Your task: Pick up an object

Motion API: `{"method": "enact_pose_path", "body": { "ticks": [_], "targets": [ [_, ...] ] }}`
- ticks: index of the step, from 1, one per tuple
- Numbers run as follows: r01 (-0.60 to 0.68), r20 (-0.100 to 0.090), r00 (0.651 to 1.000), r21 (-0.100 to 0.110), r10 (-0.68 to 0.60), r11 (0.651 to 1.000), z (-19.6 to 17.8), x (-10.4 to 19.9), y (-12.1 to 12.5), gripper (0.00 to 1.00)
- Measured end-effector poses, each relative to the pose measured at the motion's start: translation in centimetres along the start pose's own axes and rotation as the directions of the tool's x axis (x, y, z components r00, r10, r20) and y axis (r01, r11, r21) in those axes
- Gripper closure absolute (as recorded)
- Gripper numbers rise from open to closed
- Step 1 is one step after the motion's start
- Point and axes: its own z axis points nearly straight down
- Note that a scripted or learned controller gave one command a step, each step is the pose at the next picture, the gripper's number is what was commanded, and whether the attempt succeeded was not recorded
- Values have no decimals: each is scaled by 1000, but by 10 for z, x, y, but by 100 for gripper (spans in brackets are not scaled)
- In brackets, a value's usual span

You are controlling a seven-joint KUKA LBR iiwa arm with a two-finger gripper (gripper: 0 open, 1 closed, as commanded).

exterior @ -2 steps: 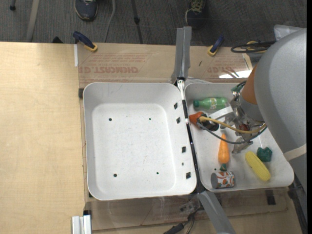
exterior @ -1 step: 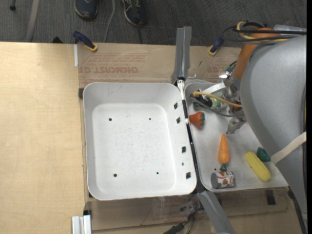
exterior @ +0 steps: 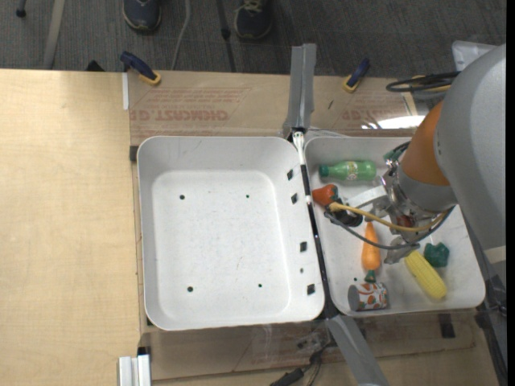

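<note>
Low over the right-hand shallow white bin (exterior: pixel 475 292) hangs the tool (exterior: pixel 400 230), its jaws lost among cables, so I cannot tell how they stand or whether anything is held. Just beside it lies a slim orange carrot-shaped toy (exterior: pixel 370 248). Nearby are a yellow corn cob toy (exterior: pixel 426 275), a green plastic bottle (exterior: pixel 348 170) and a small red-and-white can (exterior: pixel 368 296). The left-hand white bin (exterior: pixel 146 232) adjoins on the wooden worktop (exterior: pixel 64 215).

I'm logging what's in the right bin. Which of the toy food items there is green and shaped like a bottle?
The green bottle lying on its side near the right bin's far edge. The carrot is orange and the corn cob is yellow.
</note>
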Motion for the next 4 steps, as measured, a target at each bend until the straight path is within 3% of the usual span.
{"method": "enact_pose_path", "body": {
  "ticks": [1, 2, 3, 4],
  "targets": [
    [5, 1, 1000, -1, -5, 1000, 14, 63, 19, 0],
    [63, 0, 998, 1, -63, 998, 14, -63, 40, 0],
    [226, 14, 974, 8, -227, 974, 17, 81, 35, 0],
    [-2, 31, 1000, 13, 2, 1000, 16, 99, 30, 0]
  ]
}}
